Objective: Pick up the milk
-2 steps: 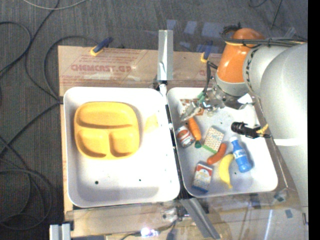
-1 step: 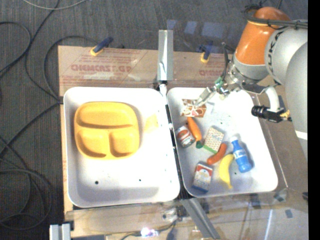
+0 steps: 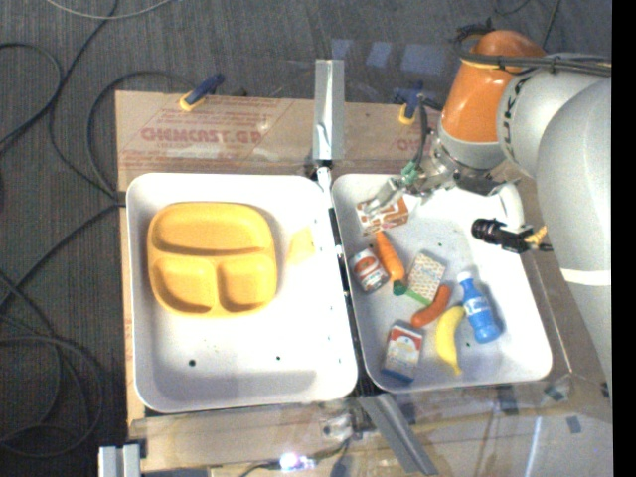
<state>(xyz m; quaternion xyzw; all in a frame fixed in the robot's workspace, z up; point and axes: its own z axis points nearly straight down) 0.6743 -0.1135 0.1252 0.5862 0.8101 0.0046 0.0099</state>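
In the right bin (image 3: 517, 361), the thing hardest to make out is the gripper (image 3: 410, 179) itself. It sits low over the far-left corner of this bin, small and dark under the wrist. I cannot tell if the claw is apart or together. A red and white pack (image 3: 384, 213) lies tilted just beside it, on the side toward the bin's middle. They look to be touching, but the view does not show clearly whether the pack is held or only lying there.

The milk (image 3: 402, 350) appears to be the small carton with a red and white face, near the bin's near edge and left of its middle. Its print is too small to read, so this is not certain. It is well apart from the gripper, just beside a banana (image 3: 449, 341).

Between them lie a can (image 3: 370, 269) by the left wall, a carrot (image 3: 390, 254), a grey speckled block (image 3: 427, 274), a red sausage-like piece (image 3: 429, 312) and a blue bottle (image 3: 480, 312).

The arm (image 3: 556, 157) comes in from the right and is cut off by the picture's edge. Its orange band (image 3: 477, 92) stands above the wrist, and the wrist points down and to the left, over the bin's far edge.

The left bin (image 3: 179, 366) bears a yellow divided tray (image 3: 212, 256) near its far-left corner.
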